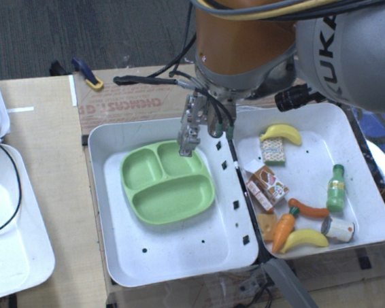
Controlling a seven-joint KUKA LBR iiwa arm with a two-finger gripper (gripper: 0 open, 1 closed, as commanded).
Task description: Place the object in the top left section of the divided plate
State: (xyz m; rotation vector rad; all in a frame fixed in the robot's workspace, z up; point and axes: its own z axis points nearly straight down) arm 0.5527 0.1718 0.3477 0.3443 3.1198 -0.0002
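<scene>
A light green divided plate lies in the left bin. It has two small sections along its far side and one long section in front. My gripper hangs over the far right small section, near the plate's far rim. The top left section has nothing in it. No object is visible at the gripper's tip. The grey arm with its orange band reaches down from the top right and hides the far edge between the bins.
The right bin holds two bananas, a small box, a carton, a green bottle, two carrots and a can. A black divider runs between the bins. A clamp lies at the far left.
</scene>
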